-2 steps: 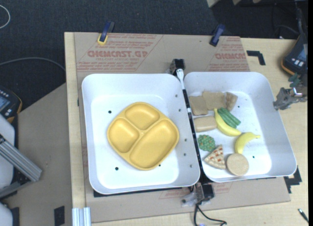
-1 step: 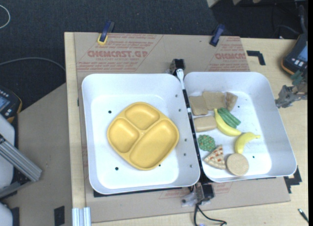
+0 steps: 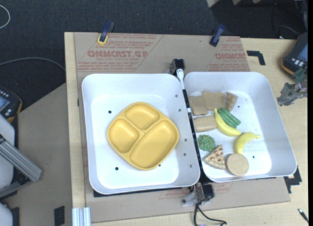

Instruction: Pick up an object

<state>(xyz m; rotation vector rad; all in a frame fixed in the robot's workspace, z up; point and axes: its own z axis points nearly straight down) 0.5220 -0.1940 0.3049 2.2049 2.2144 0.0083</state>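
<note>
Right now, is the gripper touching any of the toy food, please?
Apart. The camera view shows the gripper beyond the right bin's rim, away from the toy food.

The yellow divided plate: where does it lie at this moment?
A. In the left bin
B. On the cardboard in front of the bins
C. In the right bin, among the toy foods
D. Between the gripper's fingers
A: the yellow divided plate sits flat on the floor of the left bin, apart from the toy foods in the right bin.

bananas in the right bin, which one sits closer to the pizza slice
The lower banana, lying at the cookie's upper edge, close to the pizza slice. The other banana lies higher, against the green bean pod.
</note>
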